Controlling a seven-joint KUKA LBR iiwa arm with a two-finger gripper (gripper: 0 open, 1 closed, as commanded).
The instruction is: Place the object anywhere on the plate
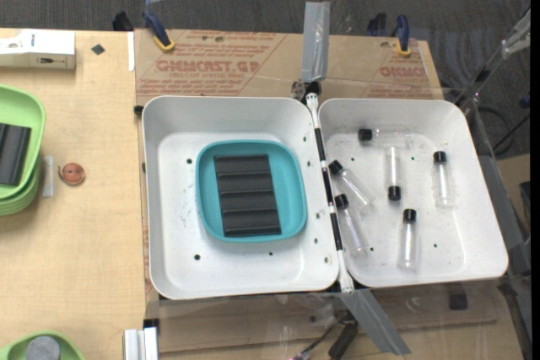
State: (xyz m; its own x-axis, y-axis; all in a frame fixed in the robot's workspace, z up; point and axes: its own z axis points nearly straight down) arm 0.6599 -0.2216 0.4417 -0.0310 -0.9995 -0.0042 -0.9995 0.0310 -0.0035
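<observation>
We would pick one clear plastic vial with a black cap (408,238) lying apart from the others, then lower it flat onto the teal square plate (207,190); the state of the fingers we cannot tell.

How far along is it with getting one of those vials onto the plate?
Nothing looks done yet. The teal plate in the left bin carries a black ridged insert and no vial. The clear vials all lie in the right bin. Picking one and placing it remains.
</observation>
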